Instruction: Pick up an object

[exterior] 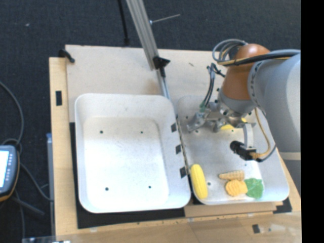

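Reaching in from the right, the grey arm (276, 100) with its orange band (238, 82) over the right bin (212, 140). Hanging low at the far part of that bin, the gripper (202, 123), its metal parts pointing toward the left wall. Cannot tell whether spread or pressed together; nothing seen pinched there. Showing a small yellow bit (228, 128) just beside the wrist, too hidden to identify.

Lying along the near left wall of the right bin, a yellow corn cob (199, 181), long and rounded, pointing near to far. Sitting to its right at the near edge, a small tan ridged piece (232, 175), an orange round ridged piece (235, 188) touching it on the near side, and a green leafy piece (254, 188) touching the orange one on the right. All four resting well apart from the gripper.

Sitting just beside on the left, the left bin (126, 151), white and shallow. Leaning in from the far side, a metal rail (144, 29).
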Robot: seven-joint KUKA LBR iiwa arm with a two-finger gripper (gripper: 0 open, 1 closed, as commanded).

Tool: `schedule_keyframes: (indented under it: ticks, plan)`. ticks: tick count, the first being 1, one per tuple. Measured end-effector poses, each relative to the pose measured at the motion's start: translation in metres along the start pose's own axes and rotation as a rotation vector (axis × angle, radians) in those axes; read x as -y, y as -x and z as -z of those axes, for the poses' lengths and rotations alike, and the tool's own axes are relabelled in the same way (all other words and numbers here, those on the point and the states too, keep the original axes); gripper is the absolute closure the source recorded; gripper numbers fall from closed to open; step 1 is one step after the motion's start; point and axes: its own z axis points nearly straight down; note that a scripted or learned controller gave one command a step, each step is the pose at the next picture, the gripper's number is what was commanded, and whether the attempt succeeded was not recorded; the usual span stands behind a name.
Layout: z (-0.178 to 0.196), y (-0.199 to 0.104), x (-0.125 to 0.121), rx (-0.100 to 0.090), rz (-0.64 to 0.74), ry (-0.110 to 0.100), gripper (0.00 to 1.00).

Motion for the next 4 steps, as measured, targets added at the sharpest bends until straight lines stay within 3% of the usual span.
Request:
schedule_keyframes:
  ticks: [1, 3, 4]
  plan:
    - [0.013, 0.001, -0.002, -0.001, -0.005, 0.006, 1.0]
    - [0.111, -0.005, -0.005, -0.002, 0.007, 0.009, 1.0]
    - [0.126, -0.003, -0.005, -0.002, 0.008, 0.005, 1.0]
